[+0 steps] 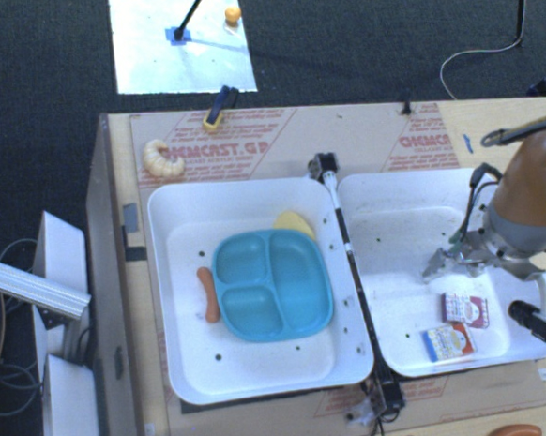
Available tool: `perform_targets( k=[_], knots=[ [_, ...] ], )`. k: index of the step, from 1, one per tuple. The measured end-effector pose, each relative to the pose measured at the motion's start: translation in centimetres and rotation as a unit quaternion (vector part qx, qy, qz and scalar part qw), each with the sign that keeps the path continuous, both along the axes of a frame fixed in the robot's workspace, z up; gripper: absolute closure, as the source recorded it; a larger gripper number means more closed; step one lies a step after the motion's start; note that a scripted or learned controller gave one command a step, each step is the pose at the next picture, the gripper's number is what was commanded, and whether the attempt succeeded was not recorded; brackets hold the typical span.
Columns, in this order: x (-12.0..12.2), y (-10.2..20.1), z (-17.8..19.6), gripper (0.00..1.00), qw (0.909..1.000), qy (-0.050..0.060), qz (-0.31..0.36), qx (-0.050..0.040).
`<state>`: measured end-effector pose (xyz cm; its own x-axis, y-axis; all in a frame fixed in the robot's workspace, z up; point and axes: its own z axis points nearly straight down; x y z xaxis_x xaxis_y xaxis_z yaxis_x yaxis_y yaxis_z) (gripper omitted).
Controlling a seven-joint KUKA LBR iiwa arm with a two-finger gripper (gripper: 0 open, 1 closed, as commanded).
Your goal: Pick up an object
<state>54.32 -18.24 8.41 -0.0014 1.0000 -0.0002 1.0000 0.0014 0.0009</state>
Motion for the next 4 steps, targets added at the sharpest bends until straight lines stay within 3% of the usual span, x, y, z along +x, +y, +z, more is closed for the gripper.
perform_targets(
  k=[1,2,3,4],
  knots=[
    [8.5,2.3,5.9,0.0,1.0,-0.002,0.002,-0.0003],
    [5.7,3.7,0.0,0.0,1.0,0.001,0.0,0.0002],
    [5.6,2.4,3.0,0.0,1.0,-0.001,0.0,-0.0005],
    [4.7,3.4,0.0,0.0,1.0,0.0,0.0,0.0]
  ],
)
